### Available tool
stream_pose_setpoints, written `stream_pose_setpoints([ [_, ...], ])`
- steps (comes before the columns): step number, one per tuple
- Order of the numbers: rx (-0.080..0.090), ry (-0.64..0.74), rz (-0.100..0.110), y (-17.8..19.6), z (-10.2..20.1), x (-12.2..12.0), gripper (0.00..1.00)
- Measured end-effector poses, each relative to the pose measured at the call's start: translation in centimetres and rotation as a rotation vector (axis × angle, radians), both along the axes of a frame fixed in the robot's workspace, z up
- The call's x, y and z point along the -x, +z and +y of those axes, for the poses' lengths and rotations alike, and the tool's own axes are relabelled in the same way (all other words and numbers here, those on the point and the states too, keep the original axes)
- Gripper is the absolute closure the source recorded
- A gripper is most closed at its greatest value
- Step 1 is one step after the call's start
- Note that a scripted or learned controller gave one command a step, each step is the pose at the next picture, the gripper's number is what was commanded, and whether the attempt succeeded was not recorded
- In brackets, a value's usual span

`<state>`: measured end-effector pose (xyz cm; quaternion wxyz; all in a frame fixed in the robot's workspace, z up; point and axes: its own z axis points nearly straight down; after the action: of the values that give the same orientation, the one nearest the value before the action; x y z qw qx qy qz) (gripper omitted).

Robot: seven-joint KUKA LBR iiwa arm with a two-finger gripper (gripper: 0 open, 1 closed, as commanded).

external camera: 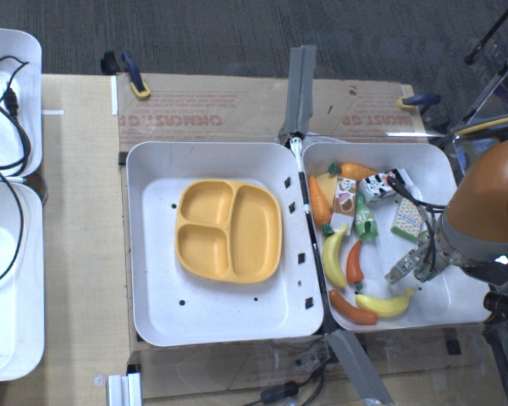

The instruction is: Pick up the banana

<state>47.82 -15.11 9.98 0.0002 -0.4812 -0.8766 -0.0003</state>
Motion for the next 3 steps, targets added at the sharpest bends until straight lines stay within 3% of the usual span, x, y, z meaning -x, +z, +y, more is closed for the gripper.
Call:
stream_pose_setpoints([
  [1,0.000,0.000,0.000,0.0,0.0,0.0,0.00],
  [2,-0.008,-0.007,0.002,-0.8,-3.0,-0.1,0.00],
  [3,-0.014,-0.036,0.002,-0.8,-3.2,-0.2,0.00],
])
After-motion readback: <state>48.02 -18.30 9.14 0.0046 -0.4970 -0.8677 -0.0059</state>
